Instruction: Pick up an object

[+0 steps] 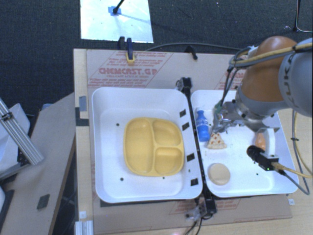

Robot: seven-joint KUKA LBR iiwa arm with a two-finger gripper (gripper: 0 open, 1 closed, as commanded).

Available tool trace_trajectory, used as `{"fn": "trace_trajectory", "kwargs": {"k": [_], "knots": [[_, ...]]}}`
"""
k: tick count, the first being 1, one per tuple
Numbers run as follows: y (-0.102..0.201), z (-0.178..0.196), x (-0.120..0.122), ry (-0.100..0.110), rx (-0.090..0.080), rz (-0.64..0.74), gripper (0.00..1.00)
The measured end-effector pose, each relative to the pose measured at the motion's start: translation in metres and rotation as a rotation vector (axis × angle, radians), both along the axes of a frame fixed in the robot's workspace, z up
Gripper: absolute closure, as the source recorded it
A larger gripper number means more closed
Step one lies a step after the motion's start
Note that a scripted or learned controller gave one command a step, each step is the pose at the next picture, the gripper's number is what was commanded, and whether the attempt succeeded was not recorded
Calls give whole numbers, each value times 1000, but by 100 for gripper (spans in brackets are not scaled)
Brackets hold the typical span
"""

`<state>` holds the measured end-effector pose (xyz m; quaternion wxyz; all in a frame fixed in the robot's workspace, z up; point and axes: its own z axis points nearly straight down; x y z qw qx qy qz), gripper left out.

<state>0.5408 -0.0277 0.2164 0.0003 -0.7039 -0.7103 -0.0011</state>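
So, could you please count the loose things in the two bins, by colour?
Yellow: 1, the divided plate in the left bin.
Blue: 1, the bottle.
Tan: 2, the pizza slice and the round piece.
Orange: 1, the piece.
Total: 5.

Right bin [244, 187]: blue bottle [201, 125] by the divider, pizza slice [216, 141] beside it, round tan piece [219, 174] below. Open floor lower right. Left bin [105, 146]: yellow tray [154, 146] fills the centre.
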Motion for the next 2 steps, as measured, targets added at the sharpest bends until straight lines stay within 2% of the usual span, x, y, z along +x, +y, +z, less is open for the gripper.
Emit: {"fn": "trace_trajectory", "kwargs": {"k": [2], "knots": [[105,-5,9,-1,1,1,100]]}}
